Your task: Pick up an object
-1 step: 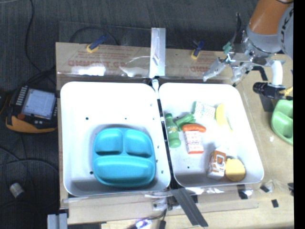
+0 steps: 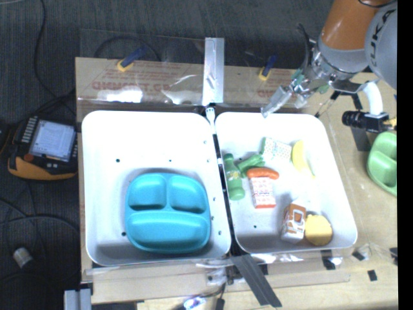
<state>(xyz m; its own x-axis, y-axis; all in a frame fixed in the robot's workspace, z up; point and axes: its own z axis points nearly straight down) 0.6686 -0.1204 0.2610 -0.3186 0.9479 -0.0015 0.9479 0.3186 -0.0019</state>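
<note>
My gripper (image 2: pixel 276 102) hangs over the back rim of the right bin (image 2: pixel 335 173), tilted down to the left, with nothing seen in it. Below it in that bin lie a white packet with green dots (image 2: pixel 277 149), a yellow banana (image 2: pixel 299 155), a green bottle (image 2: pixel 233 176), a small green piece (image 2: pixel 251 162), an orange carrot (image 2: pixel 263 172) and a white and red box (image 2: pixel 262 192). Near the front right corner stand a small brown and white carton (image 2: pixel 294 221) and a yellow lump (image 2: pixel 317 230).
A blue divided tray (image 2: pixel 169 212) lies in the left bin (image 2: pixel 103 173). The metal divider (image 2: pixel 219 173) runs between the bins. A green object (image 2: pixel 386 160) sits on the bench at the far right. A handheld device (image 2: pixel 48 144) lies on the floor at the left.
</note>
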